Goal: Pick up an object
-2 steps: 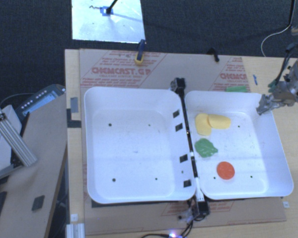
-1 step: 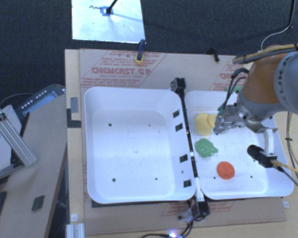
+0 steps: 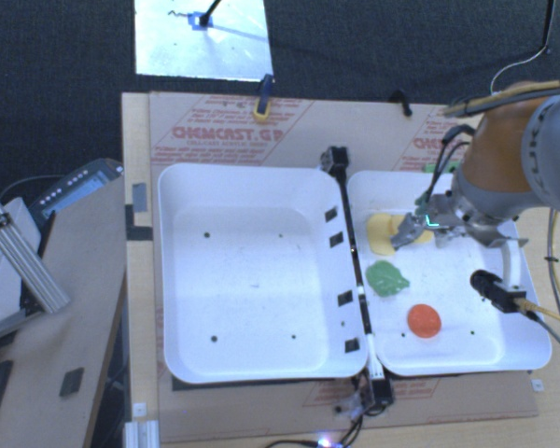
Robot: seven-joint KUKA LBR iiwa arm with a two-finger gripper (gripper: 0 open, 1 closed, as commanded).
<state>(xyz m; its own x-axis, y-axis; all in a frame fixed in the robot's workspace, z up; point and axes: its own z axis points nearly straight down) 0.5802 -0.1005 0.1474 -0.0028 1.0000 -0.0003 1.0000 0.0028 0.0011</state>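
In the right bin (image 3: 467,353) lie a yellow object (image 3: 383,232), a green object (image 3: 386,277) and an orange-red round object (image 3: 424,320). My gripper (image 3: 413,231) hangs over the upper part of the right bin, at the right edge of the yellow object. The arm's grey and orange wrist (image 3: 504,157) reaches in from the right and covers part of the bin behind it.
The left bin (image 3: 252,269) sits beside the right one, with black clips (image 3: 343,297) along the shared rim. A black cable piece (image 3: 497,290) hangs off the arm over the right bin's right side. A cardboard sheet (image 3: 224,129) lies under both bins.
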